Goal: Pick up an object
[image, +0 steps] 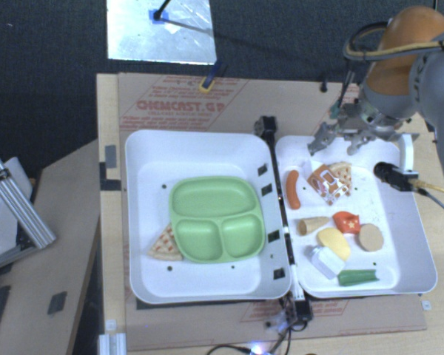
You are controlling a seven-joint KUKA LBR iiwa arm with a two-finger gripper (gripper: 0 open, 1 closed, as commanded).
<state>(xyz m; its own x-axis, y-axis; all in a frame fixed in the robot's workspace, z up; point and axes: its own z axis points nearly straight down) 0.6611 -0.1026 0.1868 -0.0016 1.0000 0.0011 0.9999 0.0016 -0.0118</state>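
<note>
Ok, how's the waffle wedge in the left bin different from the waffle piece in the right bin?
The waffle wedge in the left bin is plain tan; the waffle piece in the right bin carries red and white topping. The left one lies tucked against the green divided plate, at its lower left corner; the right one lies apart from its neighbours, just below the gripper. Both are flat, grid-patterned toy food pieces resting on a bin floor.

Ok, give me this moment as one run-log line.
gripper: open, above right bin far edge | holding: nothing | nearest: waffle pieces | green tray: left bin
</note>
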